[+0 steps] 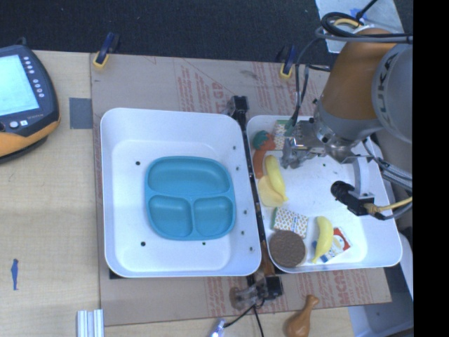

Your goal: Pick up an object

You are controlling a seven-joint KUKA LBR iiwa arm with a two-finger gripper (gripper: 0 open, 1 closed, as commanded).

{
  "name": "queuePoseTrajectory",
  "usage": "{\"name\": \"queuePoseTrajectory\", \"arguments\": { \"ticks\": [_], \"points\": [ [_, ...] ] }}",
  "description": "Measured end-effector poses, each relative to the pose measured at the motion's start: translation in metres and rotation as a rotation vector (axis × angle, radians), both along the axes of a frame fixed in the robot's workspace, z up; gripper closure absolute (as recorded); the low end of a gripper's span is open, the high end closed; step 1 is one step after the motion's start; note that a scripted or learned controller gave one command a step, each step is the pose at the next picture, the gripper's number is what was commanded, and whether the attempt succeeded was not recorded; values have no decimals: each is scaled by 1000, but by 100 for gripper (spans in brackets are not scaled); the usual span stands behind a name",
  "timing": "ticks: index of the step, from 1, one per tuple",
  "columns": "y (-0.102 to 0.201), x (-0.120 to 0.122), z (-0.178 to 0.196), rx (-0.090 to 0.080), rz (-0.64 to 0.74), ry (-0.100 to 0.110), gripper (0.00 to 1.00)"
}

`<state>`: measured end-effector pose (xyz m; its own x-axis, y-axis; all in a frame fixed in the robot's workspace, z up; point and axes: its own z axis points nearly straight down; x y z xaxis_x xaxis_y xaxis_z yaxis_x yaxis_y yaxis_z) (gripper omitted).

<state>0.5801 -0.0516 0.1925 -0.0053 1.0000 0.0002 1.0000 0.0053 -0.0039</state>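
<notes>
Gripper low in right bin, finger state not discernible from this angle, just beside yellow banana and crowded neighbours; risk: fingers strike or straddle two items, closing on nothing.

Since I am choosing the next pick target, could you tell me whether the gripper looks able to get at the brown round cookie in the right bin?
Probably yes. The cookie lies flat at the near edge of the right bin with nothing on top; a patterned packet and a banana sit close beside it. The gripper hangs farther back.
</notes>
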Motion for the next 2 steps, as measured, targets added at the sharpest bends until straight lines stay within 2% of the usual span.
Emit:
{"name": "queuePoseTrajectory", "arguments": {
  "ticks": [1,2],
  "points": [
    [-11,60,-1,0,-1,-1,0],
    [47,39,-1,-1,1,2,0]
  ]
}}
